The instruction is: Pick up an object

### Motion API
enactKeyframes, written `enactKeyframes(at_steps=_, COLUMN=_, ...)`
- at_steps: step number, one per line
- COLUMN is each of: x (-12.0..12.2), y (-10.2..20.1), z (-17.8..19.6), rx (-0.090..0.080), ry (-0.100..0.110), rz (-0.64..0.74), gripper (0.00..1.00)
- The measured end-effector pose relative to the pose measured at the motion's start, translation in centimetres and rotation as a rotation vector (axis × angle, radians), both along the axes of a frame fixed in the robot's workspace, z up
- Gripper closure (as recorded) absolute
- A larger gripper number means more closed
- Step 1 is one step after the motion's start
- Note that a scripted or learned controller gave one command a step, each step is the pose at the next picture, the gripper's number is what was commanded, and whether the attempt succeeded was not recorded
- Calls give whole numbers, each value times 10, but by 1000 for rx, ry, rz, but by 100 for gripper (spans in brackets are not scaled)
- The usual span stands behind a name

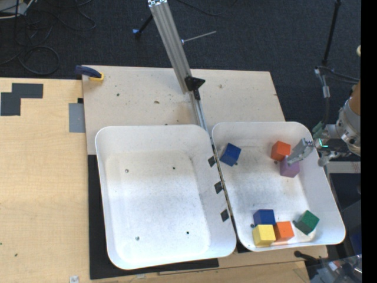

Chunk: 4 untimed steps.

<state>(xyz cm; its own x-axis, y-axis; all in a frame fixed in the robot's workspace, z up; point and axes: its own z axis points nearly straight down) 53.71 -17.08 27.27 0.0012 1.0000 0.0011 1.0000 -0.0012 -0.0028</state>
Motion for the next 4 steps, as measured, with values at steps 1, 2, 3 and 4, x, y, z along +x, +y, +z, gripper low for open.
enactKeyframes(at_steps=1, x=-3, y=8, z=-62, rx=2, ry=7, rz=1, gripper=0)
enactKeyframes(at_steps=2, x=-5, y=15, z=-107, rx=2, ry=6, rz=1, gripper=0)
enactKeyframes(at_steps=3, x=-7, y=14, z=-172, rx=2, ry=8, rz=0, gripper=0)
enactKeyframes(at_steps=4, x=-5, y=12, z=-158, rx=1, ry=2, rz=-7, gripper=100)
